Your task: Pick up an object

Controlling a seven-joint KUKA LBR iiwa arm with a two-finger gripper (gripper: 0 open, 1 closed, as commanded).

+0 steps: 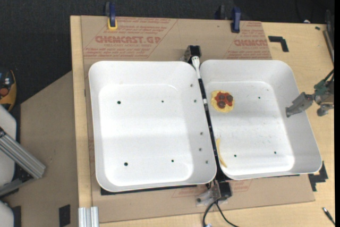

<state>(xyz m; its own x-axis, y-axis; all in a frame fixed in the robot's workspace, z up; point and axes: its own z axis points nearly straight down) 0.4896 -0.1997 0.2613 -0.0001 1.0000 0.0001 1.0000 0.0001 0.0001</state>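
The toy (222, 100), a small round yellow disc with dark red blobs on top (a pizza or tart, by the look of it), lies flat in the right bin (287, 78). It sits in that bin's upper left part, near the wall shared with the left bin (101, 114) but not touching it. Bare white floor spreads from it to the right and toward the near edge, so there is open room on those sides; the tight side is the left, where the bin wall rises just beside it.

A thin pale strip (219, 152) lies along the right bin's left wall, lower down and well apart from the toy. A black bar (202, 99) runs between the two bins, with a clamp piece (192, 52) at its far end and a cabled fitting (218, 192) at its near end. Both bins rest on a brown board (170, 34), pinned at its far edge by two blue clamps (111, 10).

The toy being round, it has no clear long axis and points no particular way.

The gripper (311, 102) is at the right bin's right rim, well apart from the toy, with nothing seen between its fingers; how far they are spread I cannot tell, as they are small and partly cut by the frame edge.
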